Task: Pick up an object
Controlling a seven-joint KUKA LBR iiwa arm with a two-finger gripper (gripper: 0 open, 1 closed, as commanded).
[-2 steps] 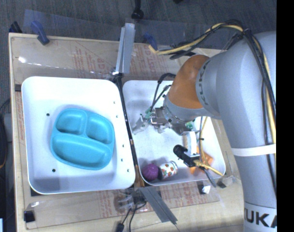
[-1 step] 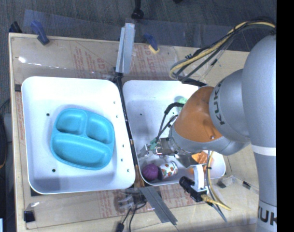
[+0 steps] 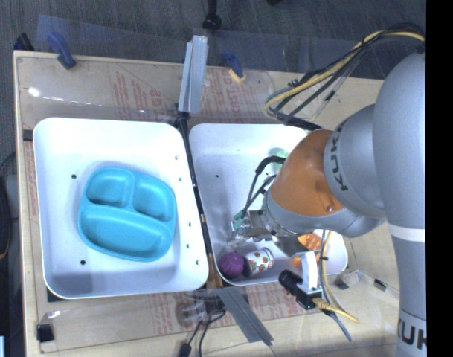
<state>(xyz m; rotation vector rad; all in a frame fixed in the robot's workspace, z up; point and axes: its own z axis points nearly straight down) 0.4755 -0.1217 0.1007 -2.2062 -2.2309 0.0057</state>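
The arm reaches deep into the right bin [image 3: 219, 158], its orange band and wrist covering most of the bin's middle. My gripper [image 3: 247, 225] sits low near the bin's front, its tips hidden among the wrist parts. Just in front of it lie a purple ball [image 3: 230, 263] and a small patterned can-like object [image 3: 259, 260], side by side against the front wall. An orange object [image 3: 309, 240] peeks out under the wrist at the right. A bit of green-white object [image 3: 275, 155] shows behind the arm.
The left bin [image 3: 55, 147] holds a blue divided tray [image 3: 127, 213] in its middle. A grey bar [image 3: 192, 73] stands at the back between the bins. Yellow and black cables [image 3: 323, 80] loop behind the arm.
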